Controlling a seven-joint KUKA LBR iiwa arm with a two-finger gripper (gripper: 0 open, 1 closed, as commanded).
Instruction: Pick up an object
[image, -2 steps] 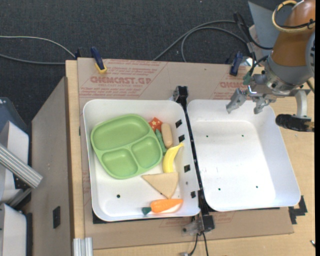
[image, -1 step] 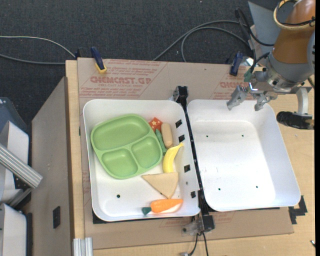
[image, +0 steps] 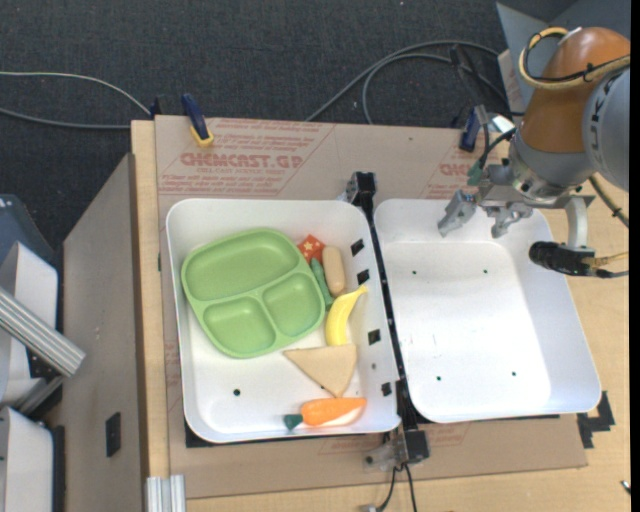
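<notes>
The left bin (image: 200, 400) holds a green divided plate (image: 250, 290). Right of the plate lie a small red strawberry (image: 312, 246), a brown sausage (image: 334, 269) and a yellow banana (image: 342, 315). A tan wedge (image: 325, 365) sits below the banana, and an orange carrot (image: 330, 411) lies near the bin's front edge. My gripper (image: 480, 218) hangs over the far edge of the right bin (image: 500, 340), well away from all these things. Its two fingers (image: 455, 216) stand apart, open, with nothing between them.
A black divider with clips (image: 378, 300) runs between the two bins. Both bins rest on a cardboard sheet (image: 250, 150), held by blue and yellow clamps (image: 197, 120) at the back. Cables (image: 400, 70) trail over the dark floor behind.
</notes>
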